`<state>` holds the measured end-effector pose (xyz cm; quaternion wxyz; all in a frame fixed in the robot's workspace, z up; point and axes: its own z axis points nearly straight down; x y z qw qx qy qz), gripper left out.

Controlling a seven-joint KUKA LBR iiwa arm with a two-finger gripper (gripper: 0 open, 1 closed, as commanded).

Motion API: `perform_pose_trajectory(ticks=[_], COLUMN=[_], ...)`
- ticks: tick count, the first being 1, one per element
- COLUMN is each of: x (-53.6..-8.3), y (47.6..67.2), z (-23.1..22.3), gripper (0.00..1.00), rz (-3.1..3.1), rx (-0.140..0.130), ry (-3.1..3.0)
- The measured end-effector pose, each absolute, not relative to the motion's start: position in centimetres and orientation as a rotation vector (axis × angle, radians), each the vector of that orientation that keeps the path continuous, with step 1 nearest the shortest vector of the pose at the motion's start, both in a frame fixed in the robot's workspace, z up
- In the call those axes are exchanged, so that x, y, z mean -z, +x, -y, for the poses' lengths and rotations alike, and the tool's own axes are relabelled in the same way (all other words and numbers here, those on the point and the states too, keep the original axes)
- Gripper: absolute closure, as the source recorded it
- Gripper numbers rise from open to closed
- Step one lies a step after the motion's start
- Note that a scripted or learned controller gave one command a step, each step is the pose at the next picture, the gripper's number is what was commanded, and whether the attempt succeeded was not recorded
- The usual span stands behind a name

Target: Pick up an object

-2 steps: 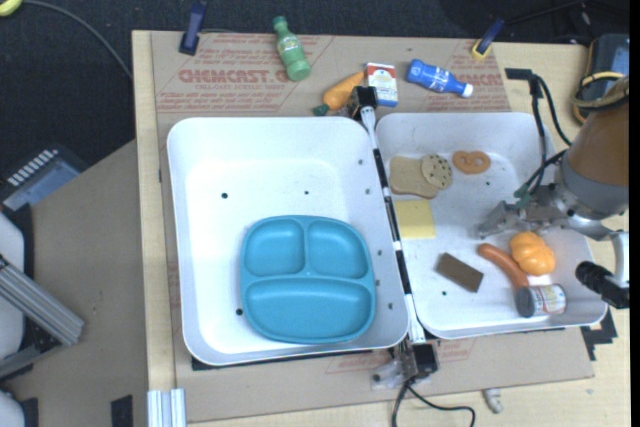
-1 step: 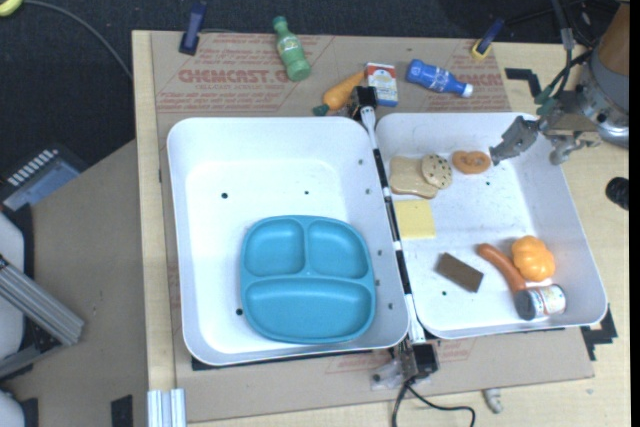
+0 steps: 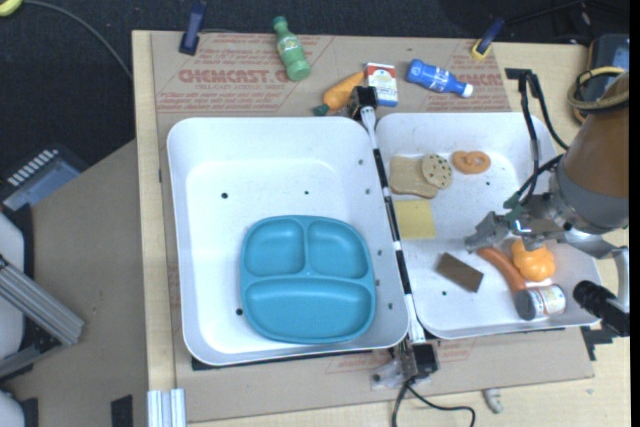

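My gripper [image 3: 503, 231] hangs low over the right bin [image 3: 440, 320], near its right side, and looks open with nothing between its fingers. Just under and to the right of it lies an orange carrot-like toy [image 3: 522, 264], its thin end reaching below the fingertips. A brown block [image 3: 460, 271] lies to the lower left of the gripper and a silver can [image 3: 541, 302] sits near the bin's front right corner. Further left are a yellow square [image 3: 417, 218], a tan bread slice [image 3: 406, 174], a round cookie [image 3: 435, 169] and an orange ring [image 3: 470, 161].
The left bin [image 3: 200, 165] holds a blue divided plate [image 3: 306, 277]. Behind the bins on the board lie a green bottle [image 3: 292, 50], a blue bottle [image 3: 438, 78], a small carton [image 3: 381, 83] and an orange toy [image 3: 343, 92]. The arm [image 3: 600, 165] and cables [image 3: 530, 115] stand along the right bin's right wall.
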<state>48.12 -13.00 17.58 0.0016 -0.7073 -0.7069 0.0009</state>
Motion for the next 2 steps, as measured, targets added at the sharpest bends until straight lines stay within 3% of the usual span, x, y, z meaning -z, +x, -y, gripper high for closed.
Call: perform_pose_trajectory(ticks=[1,2], x=[-8.43,-8.42], y=[47.90,47.89], z=[12.05,11.86], gripper=[0.00,0.00], rz=[2.221,2.221], rx=[0.000,0.000], ry=[-2.221,-2.222])
